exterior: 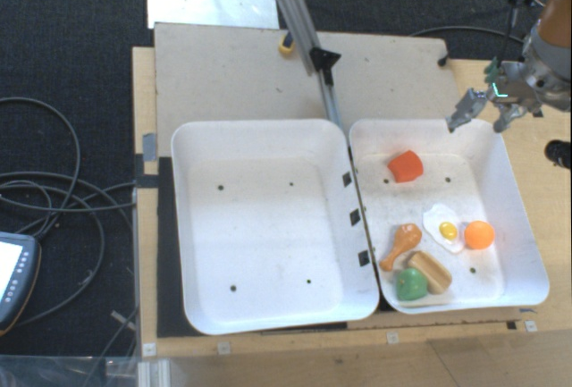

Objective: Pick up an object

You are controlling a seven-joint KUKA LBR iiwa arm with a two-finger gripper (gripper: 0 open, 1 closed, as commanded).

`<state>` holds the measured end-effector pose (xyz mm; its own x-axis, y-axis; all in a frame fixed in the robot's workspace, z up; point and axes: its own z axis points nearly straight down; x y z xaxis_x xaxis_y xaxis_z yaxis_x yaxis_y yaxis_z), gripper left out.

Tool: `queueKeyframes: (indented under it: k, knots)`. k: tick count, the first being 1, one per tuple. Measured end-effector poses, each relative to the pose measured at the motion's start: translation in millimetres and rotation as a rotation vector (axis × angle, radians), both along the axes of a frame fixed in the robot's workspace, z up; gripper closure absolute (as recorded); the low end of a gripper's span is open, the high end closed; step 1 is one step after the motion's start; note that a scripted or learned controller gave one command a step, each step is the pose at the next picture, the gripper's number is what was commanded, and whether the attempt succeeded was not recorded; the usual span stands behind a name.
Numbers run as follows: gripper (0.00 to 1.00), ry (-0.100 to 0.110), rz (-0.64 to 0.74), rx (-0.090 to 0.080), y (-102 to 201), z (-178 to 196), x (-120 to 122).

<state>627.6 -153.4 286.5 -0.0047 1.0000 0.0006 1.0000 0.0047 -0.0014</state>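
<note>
We see the arm point(552, 28) as a grey metal body with an orange band above the wrist; dark cables loop over its top; its gripper point(487, 113) is grey, with two slim fingers point(463, 115); a small teal light glows on the wrist block.

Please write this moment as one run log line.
gripper: open, holding nothing, above right bin far edge | orange block: in bin | grasp: not yet
</note>
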Motion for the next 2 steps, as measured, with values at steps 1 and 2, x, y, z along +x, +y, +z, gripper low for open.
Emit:
queueKeyframes:
  k: [1,2]
  knots:
    - [0.00,-0.003,0.001,-0.001,0.1,2.1,0.5]
    - [0.00,0.000,0.001,-0.001,7.3,-42.2,1.7]
